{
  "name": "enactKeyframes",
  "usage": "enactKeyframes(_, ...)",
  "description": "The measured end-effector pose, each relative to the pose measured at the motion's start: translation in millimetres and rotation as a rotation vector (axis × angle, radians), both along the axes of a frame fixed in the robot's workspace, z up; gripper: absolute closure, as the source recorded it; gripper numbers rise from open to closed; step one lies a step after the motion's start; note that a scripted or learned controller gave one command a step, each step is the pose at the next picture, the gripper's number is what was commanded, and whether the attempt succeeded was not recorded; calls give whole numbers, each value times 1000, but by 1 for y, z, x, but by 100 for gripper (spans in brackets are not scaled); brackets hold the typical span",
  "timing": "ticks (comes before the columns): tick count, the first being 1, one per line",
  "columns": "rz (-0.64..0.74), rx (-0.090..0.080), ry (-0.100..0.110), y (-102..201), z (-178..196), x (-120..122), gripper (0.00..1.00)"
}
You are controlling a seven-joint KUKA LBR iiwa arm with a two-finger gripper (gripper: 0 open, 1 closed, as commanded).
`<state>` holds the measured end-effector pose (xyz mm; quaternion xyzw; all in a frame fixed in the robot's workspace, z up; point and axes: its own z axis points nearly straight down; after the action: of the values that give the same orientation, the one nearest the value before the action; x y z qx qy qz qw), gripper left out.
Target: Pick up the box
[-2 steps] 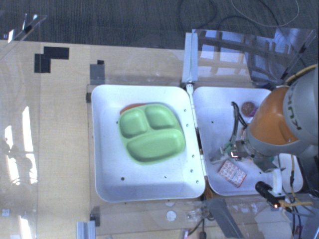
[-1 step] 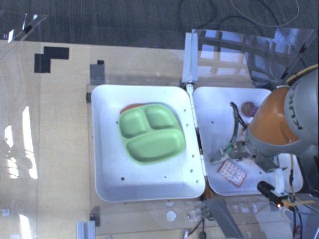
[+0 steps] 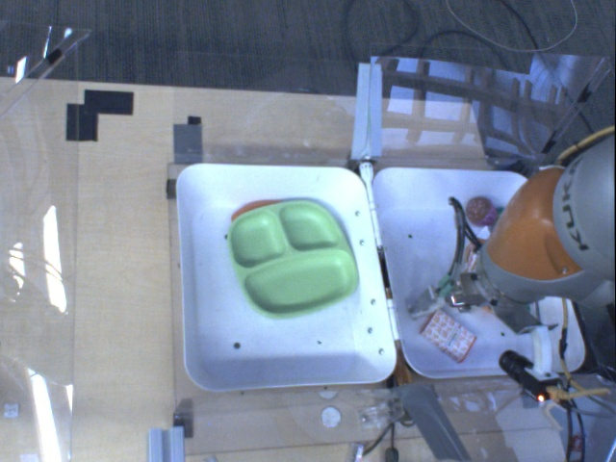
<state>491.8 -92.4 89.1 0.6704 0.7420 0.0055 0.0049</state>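
**Box lies flat in the right bin, just under the arm's wrist**

Box (image 3: 449, 334), small and flat with a red-and-white checked pattern, rests on the floor of the right bin (image 3: 414, 219), close to that bin's near rim and turned at an angle to the walls. The arm (image 3: 544, 234) reaches in from the right, its orange band bulking over the bin's right half. The gripper (image 3: 460, 295) sits low at the end of the wrist, just above and beside the box's upper edge; whether it touches the box cannot be told, and the wrist hides too much of it to tell if it is open or closed. A small pink and purple object (image 3: 480, 210) lies near the bin's far side, partly behind the arm. In the left bin (image 3: 207, 258) a green divided tray (image 3: 292, 257) with three compartments lies tilted, and a sliver of something orange-red (image 3: 252, 205) shows at its far edge.
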Motion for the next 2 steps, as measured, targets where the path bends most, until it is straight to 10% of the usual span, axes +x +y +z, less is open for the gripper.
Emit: enactKeyframes(2, 28, -1, 0, -1, 0, 0, 0)
